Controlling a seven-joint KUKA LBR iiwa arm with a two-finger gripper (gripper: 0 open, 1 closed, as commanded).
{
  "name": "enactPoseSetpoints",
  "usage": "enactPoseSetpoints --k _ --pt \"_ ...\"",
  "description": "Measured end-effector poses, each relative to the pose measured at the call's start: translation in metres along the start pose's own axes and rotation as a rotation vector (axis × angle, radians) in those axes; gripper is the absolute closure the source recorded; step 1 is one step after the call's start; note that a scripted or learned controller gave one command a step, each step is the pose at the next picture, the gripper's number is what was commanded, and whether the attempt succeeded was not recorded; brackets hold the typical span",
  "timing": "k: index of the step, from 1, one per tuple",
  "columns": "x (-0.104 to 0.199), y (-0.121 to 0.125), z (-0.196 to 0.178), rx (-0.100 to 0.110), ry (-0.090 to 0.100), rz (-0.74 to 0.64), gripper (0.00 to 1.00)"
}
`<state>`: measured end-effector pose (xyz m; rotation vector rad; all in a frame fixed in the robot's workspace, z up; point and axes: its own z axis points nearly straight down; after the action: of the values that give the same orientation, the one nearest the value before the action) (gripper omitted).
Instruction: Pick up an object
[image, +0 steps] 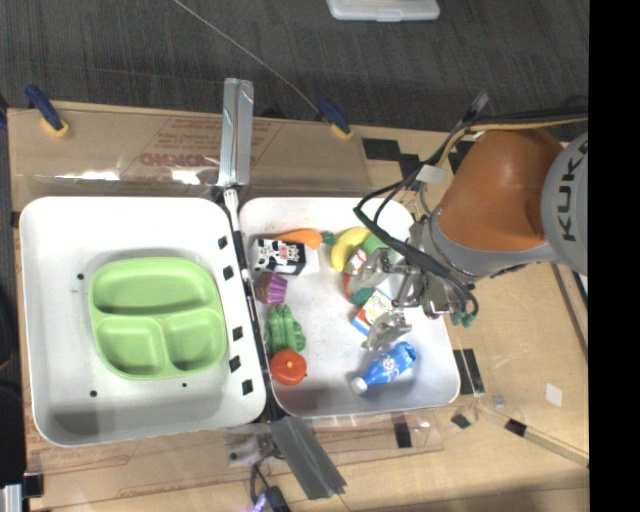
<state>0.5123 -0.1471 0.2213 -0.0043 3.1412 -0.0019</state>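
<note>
Grey metal two-finger gripper (385, 322) hangs low over the right white bin (330, 395), just above the blue plastic bottle (388, 367); finger state cannot be determined. Step in hand, as judged: approach, nothing grasped. Next move requires a short descent onto the bottle. The bottle lies near the bin's front wall; open floor lies to its left.

The arm (500, 195) covers the right bin's (330, 395) far right corner; small items beneath the gripper (385, 325) blur together, unidentifiable.

Even overhead light, soft shadows, slightly blurry
</note>
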Motion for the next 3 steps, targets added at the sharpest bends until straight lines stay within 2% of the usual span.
enactPoseSetpoints --k 1,2,3 --pt "-0.077 -0.010 0.123 -0.005 0.009 -0.181 0.00" --pt "-0.058 -0.011 0.130 -0.003 0.003 -0.090 0.00" --pt "-0.035 -0.009 0.130 -0.002 0.003 0.071 0.00"
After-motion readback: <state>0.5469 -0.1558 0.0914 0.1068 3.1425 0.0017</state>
